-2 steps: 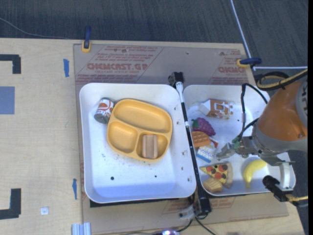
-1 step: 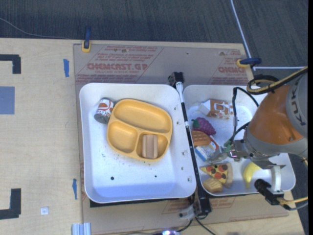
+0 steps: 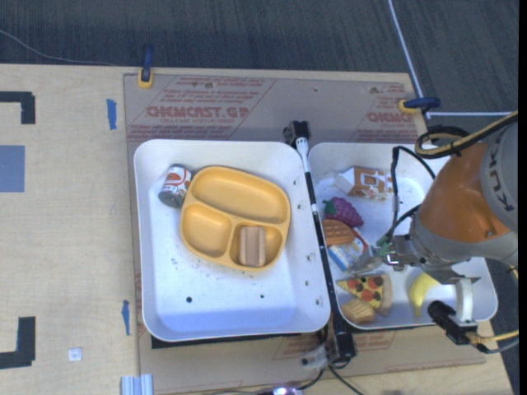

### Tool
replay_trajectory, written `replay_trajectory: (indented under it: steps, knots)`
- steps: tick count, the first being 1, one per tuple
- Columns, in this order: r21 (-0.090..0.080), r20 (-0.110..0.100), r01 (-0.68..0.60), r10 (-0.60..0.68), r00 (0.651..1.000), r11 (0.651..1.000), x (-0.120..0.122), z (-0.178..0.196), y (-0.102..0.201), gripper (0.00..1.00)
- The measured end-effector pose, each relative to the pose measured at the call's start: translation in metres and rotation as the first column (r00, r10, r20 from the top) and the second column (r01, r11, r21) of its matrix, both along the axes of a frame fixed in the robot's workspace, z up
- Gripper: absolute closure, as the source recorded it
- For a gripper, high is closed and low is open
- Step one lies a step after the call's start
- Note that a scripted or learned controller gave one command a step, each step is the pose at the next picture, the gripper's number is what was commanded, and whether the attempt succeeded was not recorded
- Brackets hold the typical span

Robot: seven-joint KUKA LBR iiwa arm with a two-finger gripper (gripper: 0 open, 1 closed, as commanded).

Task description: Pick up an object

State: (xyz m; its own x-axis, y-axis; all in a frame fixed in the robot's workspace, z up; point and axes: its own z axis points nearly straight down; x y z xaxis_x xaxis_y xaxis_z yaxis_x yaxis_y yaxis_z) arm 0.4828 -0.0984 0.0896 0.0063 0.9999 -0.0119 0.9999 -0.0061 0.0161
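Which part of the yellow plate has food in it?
The lower right compartment of the yellow divided plate: a brown block lies in it. The other two hold nothing.

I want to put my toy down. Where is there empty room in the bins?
Left bin: bare floor in front of the yellow tray. Right bin: crowded with grapes, pizza slice, banana and the arm.

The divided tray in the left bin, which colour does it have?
Yellow-orange, seen clearly in the camera view: the divided tray.

Bright, even light — soft shadows
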Motion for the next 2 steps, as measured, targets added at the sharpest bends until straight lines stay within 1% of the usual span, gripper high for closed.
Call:
replay_trajectory:
  steps: [1,2]
  knots:
    - [0.001,0.0,-0.001,0.001,1.0,1.0,0.0,0.0,0.0,0.0]
    - [-0.008,0.01,0.002,-0.002,1.0,1.0,0.002,0.012,-0.003,1.0]
